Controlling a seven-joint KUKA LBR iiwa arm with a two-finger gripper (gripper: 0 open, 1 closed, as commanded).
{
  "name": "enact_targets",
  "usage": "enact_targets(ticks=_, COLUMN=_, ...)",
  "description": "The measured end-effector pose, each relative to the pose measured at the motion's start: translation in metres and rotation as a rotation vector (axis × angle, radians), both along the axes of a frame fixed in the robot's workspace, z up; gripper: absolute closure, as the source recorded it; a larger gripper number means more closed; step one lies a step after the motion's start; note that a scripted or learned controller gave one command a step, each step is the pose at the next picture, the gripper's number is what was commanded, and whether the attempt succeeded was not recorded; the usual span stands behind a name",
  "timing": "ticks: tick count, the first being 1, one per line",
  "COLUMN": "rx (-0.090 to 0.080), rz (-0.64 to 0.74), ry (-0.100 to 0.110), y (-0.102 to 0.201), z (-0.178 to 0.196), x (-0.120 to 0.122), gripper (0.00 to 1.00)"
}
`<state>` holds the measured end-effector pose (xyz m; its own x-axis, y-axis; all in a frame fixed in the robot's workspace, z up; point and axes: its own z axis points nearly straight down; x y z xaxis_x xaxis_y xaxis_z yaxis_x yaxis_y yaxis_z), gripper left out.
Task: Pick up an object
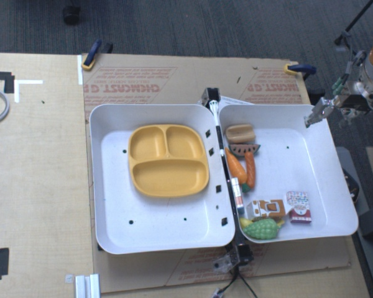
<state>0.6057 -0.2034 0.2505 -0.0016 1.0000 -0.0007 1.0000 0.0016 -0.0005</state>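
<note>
Tool sits at the upper right corner of the right bin, at the rim, nothing between its fingers; how wide it is set, cannot tell, too small and blurred. Grey arm comes in from the right edge behind it.

All pickable items are left of and below the tool, bunched along the right bin's left wall. Nearest to the tool: brown bread-like piece, with a watermelon slice just under it, touching. Further down from the tool, 2 orange carrots lie side by side, next to a marker-like stick running along the wall. Well apart from the tool, near the bin's lower edge: small orange box, green lumpy vegetable touching it below, and a red and white carton just right of the box.

Left bin, far left of the tool, holds a yellow divided plate with 3 compartments. Both bins rest on cardboard over the desk. 2 blue clamps grip the cardboard's far edge.
</note>
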Motion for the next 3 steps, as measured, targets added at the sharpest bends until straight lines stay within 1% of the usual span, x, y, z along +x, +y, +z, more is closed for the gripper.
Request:
enact_targets(ticks=1, rx=0.001, rz=0.116, ry=0.000, y=0.080, z=-0.158, x=-0.040, gripper=0.00)
enact_targets(ticks=2, rx=0.000, rz=0.237, ry=-0.002, y=0.107, z=-0.158, x=0.054, gripper=0.00)
enact_targets(ticks=3, rx=0.001, rz=0.204, ry=0.000, y=0.087, z=-0.158, x=-0.043, gripper=0.00)
